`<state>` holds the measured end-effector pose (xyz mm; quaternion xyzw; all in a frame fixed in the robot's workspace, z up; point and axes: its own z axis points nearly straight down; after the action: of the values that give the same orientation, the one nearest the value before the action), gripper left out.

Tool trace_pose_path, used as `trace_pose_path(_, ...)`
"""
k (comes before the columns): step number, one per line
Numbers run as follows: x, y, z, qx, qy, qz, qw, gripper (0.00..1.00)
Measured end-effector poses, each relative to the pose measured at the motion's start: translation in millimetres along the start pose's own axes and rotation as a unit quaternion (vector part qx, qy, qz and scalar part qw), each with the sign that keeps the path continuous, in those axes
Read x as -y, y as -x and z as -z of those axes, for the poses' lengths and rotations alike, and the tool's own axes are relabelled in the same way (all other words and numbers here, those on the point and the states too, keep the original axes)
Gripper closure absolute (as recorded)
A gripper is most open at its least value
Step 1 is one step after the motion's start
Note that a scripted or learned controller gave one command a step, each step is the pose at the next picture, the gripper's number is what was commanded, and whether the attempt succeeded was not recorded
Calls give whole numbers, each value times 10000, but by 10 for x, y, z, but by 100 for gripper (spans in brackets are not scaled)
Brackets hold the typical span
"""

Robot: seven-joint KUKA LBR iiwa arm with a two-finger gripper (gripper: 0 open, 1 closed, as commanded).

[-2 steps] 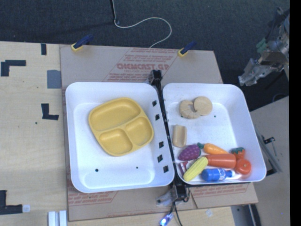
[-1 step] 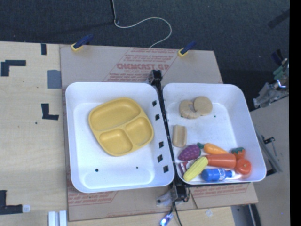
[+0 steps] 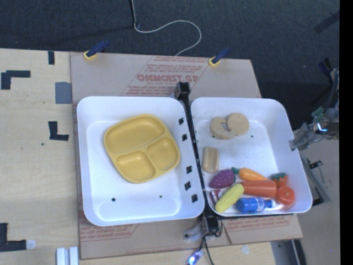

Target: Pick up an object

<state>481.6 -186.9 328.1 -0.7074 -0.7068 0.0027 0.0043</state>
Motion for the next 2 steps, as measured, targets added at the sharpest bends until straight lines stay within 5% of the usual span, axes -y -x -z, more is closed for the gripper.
trace_pose_path(2,-23,252,-159,12,13,-4,10000,100)
